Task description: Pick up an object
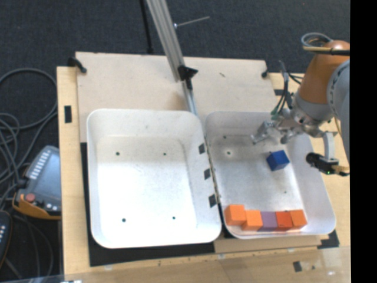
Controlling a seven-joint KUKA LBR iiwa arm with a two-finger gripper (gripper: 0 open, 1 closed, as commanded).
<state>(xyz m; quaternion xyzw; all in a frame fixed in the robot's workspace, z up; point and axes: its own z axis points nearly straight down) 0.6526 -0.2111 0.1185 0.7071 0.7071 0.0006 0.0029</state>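
Blue cube (277, 160) loose near the middle of the right bin (315, 190), just below the gripper (270, 132) (jaw state impossible to tell at this slant). Along that bin's near edge, 5 blocks (266, 218) in a row: 4 orange, 1 purple.

Even, diffuse light falls from above, bright enough to wash the two white bins (147, 175) nearly flat, with detail lost on their floors. Shadows are soft and short, just a faint one under the blue cube (277, 160). The picture is low in resolution and slightly soft; the dark floor (70, 16) looks grainy.
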